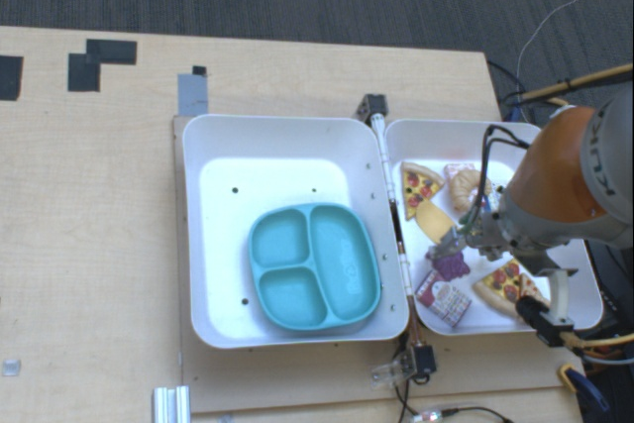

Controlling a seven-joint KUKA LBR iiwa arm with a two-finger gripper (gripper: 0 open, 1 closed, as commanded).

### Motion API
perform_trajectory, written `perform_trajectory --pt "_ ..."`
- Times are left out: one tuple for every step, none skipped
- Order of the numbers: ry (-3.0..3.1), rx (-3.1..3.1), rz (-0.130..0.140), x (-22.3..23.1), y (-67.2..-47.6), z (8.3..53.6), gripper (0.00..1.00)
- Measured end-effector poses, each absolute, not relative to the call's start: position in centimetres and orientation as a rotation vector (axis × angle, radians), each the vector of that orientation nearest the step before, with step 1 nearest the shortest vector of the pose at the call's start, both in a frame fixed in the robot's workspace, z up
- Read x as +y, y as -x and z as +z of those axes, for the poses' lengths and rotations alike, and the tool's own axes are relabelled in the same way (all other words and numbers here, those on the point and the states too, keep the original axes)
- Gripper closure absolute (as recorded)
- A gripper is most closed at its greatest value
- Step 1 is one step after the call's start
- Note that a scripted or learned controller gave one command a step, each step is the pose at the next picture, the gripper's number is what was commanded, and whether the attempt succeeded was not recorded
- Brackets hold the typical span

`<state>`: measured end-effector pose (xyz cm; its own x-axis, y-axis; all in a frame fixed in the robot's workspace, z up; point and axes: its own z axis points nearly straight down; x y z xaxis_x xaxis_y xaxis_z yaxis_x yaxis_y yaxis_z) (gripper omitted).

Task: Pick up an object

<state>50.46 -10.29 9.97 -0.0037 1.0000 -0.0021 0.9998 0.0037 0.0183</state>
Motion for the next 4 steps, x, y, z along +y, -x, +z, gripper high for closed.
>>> perform_trajectory --pt "-2.203 2.216 0.022 -10.2 -50.6 11.0 1.00" --pt "-2.203 2.216 0.022 -10.2 -50.6 11.0 0.00" --pt "-2.199 2.217 0.027 -10.1 -50.8 12.1 1.00" --pt "-2.199 2.218 0.027 -10.1 -50.8 12.1 0.00"
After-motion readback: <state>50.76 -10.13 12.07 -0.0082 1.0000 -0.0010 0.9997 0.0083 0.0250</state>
